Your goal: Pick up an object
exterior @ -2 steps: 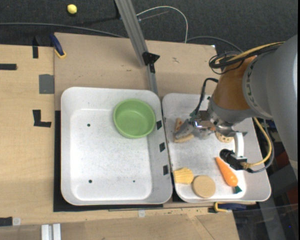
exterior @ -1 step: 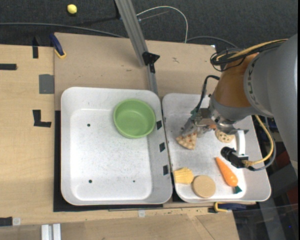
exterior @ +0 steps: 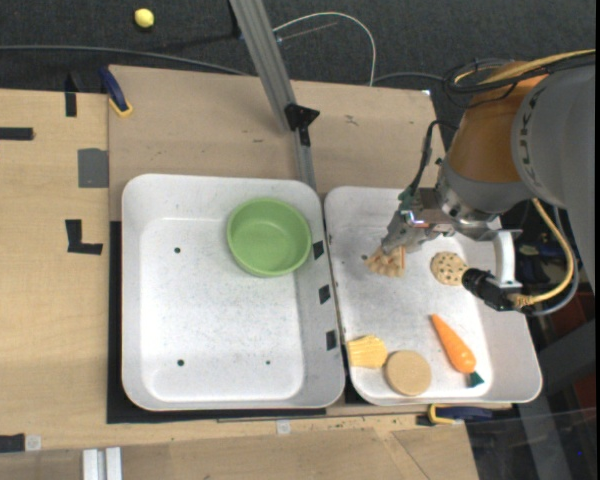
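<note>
My gripper (exterior: 395, 248) hangs low in the right bin (exterior: 500, 393), right at a small tan waffle-like piece (exterior: 386, 262); whether I'm grasping it, I cannot tell. A cookie (exterior: 446, 267) lies just beside.

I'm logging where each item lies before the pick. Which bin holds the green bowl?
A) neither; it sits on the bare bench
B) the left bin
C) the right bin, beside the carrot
B: the green bowl rests in the upper right part of the left bin, while the carrot lies in the right bin, across the divide.
</note>
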You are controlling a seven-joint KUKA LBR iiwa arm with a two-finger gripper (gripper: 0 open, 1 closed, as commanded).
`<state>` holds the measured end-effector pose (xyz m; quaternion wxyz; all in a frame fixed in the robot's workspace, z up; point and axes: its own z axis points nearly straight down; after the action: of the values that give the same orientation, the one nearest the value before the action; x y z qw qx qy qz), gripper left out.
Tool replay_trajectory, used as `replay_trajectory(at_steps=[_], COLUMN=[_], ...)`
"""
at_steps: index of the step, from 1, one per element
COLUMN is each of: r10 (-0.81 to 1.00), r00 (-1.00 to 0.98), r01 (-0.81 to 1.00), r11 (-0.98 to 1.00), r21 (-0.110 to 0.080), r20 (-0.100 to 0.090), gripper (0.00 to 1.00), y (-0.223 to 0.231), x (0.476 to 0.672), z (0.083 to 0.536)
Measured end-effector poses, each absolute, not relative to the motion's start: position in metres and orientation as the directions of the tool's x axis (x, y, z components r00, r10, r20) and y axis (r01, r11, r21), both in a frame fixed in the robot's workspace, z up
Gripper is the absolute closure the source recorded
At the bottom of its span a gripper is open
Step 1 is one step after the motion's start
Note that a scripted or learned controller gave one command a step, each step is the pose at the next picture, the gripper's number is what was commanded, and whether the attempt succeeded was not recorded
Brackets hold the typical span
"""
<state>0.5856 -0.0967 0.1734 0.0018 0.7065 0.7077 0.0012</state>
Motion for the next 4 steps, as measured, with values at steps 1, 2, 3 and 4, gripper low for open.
replay_trajectory(at_steps=[1,2,3,4], r10=[1.000,1.000,1.000,1.000], r00=[-0.001,-0.005,-0.007,-0.007], r01=[1.000,1.000,1.000,1.000], r11=[0.001,0.005,0.007,0.007], r21=[0.003,-0.003,-0.002,-0.004], r20=[0.000,0.001,0.003,0.001], gripper=[1.00,1.00,1.00,1.00], y=[-0.096,-0.054,-0.002,0.051], x=[0.586,0.572,0.558,0.543], z=[0.209,0.206,0.220,0.211])
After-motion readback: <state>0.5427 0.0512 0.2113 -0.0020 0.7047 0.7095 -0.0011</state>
